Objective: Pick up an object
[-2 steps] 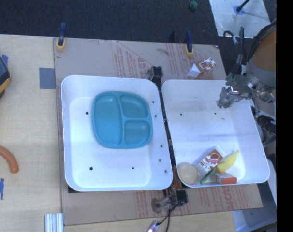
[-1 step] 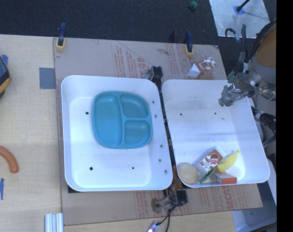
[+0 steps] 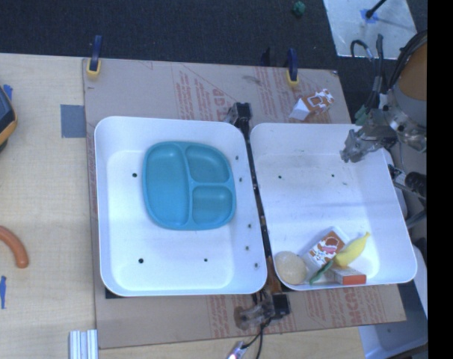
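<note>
- Small objects (image 3: pixel 327 259), a banana among them, are found heaped in the right bin's (image 3: pixel 376 200) near corner.
- A blue plate (image 3: pixel 189 184) is kept in the left bin (image 3: pixel 122 200).
- The gripper (image 3: pixel 355 146) is seen above the right bin's far edge, well apart from the heap; its state cannot be told.

text: none legible | cardboard sheet (image 3: pixel 211 96): red print, unreadable | small carton (image 3: pixel 326 248): label blurred
</note>
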Available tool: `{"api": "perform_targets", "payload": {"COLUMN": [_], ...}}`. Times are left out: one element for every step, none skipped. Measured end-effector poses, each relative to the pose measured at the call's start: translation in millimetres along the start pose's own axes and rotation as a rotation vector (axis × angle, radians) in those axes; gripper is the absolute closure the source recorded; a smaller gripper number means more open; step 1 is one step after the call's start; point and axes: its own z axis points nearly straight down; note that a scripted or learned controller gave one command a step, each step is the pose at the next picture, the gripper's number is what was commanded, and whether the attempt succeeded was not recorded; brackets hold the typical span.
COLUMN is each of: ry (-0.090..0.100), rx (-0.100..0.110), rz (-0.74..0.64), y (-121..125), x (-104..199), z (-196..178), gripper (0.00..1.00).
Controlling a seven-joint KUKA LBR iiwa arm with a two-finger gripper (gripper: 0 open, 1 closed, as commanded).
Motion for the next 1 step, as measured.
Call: {"api": "perform_targets", "payload": {"ry": [-0.001], "rx": [0.000], "rz": [-0.004], "y": [0.2], "x": [-0.7], "z": [-10.5], "gripper": [1.00]}}
